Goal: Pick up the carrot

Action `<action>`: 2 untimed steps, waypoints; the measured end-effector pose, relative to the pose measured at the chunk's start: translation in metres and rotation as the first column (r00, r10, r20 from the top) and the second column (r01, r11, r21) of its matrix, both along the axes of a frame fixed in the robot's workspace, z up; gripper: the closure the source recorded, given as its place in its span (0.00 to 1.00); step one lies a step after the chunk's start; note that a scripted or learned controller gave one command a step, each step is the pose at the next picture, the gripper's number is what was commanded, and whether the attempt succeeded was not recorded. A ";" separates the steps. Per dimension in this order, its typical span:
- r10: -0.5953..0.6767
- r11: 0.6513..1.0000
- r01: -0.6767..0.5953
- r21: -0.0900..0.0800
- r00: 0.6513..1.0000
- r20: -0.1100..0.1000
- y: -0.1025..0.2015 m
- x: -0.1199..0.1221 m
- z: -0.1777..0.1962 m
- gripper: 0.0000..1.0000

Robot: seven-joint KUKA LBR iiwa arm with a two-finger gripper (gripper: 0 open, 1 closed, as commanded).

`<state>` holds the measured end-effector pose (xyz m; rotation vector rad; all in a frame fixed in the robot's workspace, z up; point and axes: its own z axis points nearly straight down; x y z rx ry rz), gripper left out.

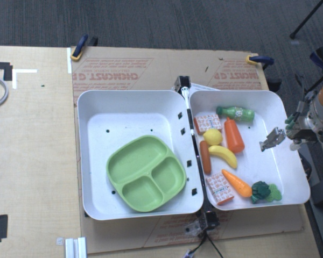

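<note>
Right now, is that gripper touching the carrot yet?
Apart. In the camera view the gripper hangs near the right bin's right wall, with bare white floor between it and the carrot, which lies lower down beside the broccoli.

Bright even light, soft shadows, slight blur.

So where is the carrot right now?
The carrot lies in the right bin, near its front edge, between the small carton and the broccoli.
</note>
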<state>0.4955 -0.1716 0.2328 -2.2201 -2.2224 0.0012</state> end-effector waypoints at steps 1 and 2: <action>0.132 0.991 -0.132 0.001 0.991 0.001 0.062 0.014 -0.141 0.00; 0.034 0.999 -0.034 0.001 0.999 0.001 0.076 -0.018 -0.141 0.00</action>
